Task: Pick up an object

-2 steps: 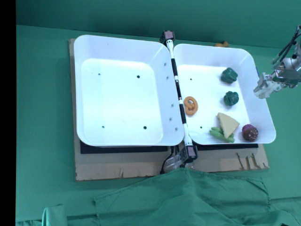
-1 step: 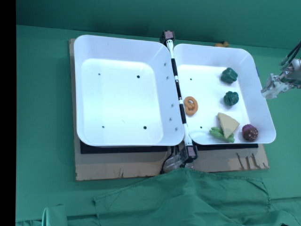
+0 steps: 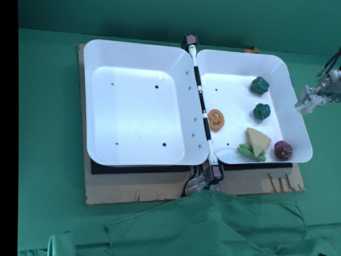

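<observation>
The gripper (image 3: 309,101) hung outside the right bin (image 3: 298,119), its opening impossible to tell, likely staged before reaching the peppers (image 3: 259,85).

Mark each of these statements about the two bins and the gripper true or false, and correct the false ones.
1. The pretzel lies in the right bin, near the divider. True.
2. The gripper is down inside the left bin. False: it is beyond the right bin's right rim, outside both bins.
3. Two dark green pieces sit in the right bin, one above the other in the view. True.
4. The cheese wedge lies in the left bin. False: it is in the right bin, by the green beans.
5. The dark red ball is between the gripper's fingers. False: it rests in the right bin's near right corner.
</observation>
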Controlling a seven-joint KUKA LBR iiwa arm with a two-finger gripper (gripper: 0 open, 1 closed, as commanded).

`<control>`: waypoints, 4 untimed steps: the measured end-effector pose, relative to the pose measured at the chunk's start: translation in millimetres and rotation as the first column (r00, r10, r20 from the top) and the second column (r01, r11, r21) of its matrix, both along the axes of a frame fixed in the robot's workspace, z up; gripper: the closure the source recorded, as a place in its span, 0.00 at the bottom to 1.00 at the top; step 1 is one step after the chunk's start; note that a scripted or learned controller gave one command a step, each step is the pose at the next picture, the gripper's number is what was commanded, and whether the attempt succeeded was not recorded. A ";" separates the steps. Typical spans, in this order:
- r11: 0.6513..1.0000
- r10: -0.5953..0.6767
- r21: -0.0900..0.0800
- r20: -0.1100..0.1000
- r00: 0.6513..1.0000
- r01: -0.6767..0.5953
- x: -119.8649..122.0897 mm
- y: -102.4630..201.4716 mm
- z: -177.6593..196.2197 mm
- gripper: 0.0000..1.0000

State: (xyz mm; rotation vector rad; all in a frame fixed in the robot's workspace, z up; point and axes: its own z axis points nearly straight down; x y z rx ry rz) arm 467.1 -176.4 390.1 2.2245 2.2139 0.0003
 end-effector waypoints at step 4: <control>1.000 0.000 0.001 0.004 1.000 0.000 17.3 39.3 89.6 1.00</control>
